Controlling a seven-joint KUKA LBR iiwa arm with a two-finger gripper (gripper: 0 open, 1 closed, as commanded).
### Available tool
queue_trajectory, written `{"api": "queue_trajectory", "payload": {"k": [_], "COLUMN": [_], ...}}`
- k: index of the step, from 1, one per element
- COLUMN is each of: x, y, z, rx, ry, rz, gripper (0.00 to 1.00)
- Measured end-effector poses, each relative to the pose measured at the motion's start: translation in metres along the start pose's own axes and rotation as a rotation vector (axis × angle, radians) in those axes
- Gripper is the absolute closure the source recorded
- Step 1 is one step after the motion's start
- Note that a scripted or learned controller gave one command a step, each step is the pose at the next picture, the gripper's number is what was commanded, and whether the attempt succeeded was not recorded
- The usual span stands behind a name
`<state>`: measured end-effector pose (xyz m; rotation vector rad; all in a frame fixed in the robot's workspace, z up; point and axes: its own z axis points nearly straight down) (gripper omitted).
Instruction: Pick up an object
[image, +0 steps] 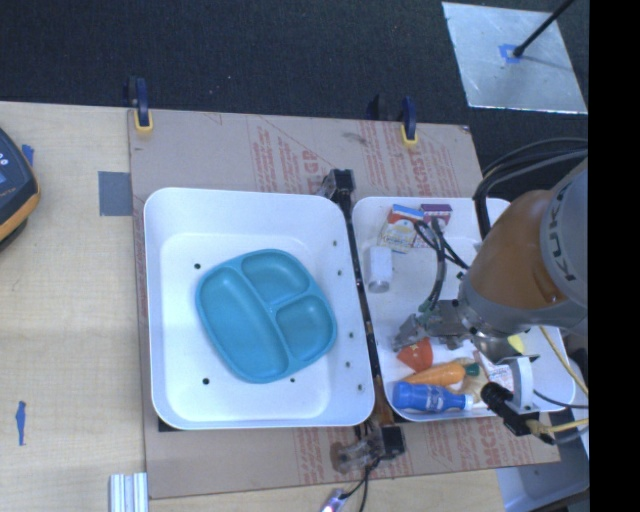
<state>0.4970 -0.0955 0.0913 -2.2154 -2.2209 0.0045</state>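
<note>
A table (70, 300) is bearing two white bins. The left bin (170, 400) is occupied by a blue divided plate (265, 315). The right bin (372, 215) is being reached into by the arm. The tool (432, 325) is being held just above a red object (416, 354), with an orange carrot (440, 375) and blue bottle (430, 399) lying crosswise below. Its opening cannot be told.

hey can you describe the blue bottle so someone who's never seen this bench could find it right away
Look at the right-hand white bin, the one the arm reaches over. Along its near edge lies the blue bottle, on its side with its white cap pointing right. It is the bin's only large blue item; the orange piece lies just behind it.
</note>
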Motion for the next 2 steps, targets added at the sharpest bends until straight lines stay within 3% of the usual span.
{"api": "queue_trajectory", "payload": {"k": [1, 2], "x": [-0.006, 0.001], "y": [-0.003, 0.051], "z": [0.0, -0.001], "rx": [0.001, -0.003], "ry": [0.001, 0.0], "rz": [-0.001, -0.001], "gripper": [0.0, 0.0]}}
